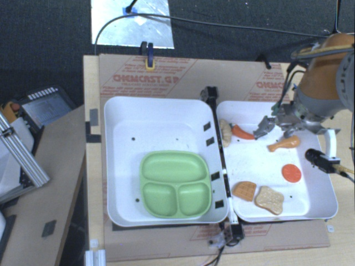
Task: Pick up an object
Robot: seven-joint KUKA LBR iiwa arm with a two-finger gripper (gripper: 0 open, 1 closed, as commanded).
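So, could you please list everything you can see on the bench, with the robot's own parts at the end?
left bin: one, white, left half of the bench
divided plate: one, pale green, three compartments, in the left bin
right bin: one, white, beside the left bin
toy carrot: one, orange, far left of the right bin
toy drumstick: one, tan, far side of the right bin
round slice: one, red-orange, right of middle
biscuit: one, golden brown, near edge
toast slice: one, pale brown, right of the biscuit
gripper: one, grey, above the carrot's right end
arm: one, grey with orange band, from the right
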